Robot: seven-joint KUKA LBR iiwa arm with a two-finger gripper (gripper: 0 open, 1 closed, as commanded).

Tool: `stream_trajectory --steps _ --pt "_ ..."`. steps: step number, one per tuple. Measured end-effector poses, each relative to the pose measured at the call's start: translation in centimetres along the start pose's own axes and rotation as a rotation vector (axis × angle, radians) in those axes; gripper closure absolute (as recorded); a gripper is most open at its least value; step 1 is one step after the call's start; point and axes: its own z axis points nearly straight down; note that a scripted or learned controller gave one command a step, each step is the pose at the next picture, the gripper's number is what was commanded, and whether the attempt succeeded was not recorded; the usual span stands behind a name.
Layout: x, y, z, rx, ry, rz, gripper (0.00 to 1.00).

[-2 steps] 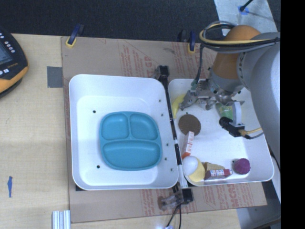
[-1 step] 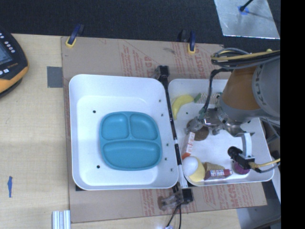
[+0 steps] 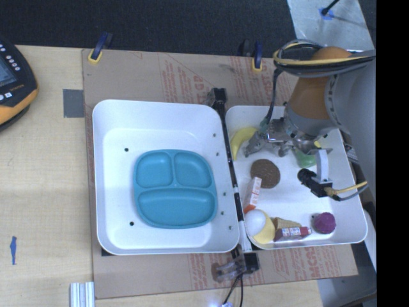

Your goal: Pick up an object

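Observation:
The right bin holds several small items. A yellow banana lies at its upper left and a round brown cookie near the middle. A red and white packet lies along the left wall, above a white egg. A brown wedge with a red label and a purple ball lie at the front. A green item is partly hidden by the wrist. My gripper hangs low over the bin's upper part, just right of the banana and above the cookie. Nothing shows held in it.
The left bin contains a blue divided plate. Clamps join the bins at the middle seam. A black part with a yellow cable hangs from the arm over the right bin. An orange and black device lies at the bench's far left.

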Motion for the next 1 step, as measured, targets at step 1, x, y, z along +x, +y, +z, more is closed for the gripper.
stream_trajectory --steps 1 --pt "-0.62 -4.73 0.13 0.011 0.001 0.003 0.00"
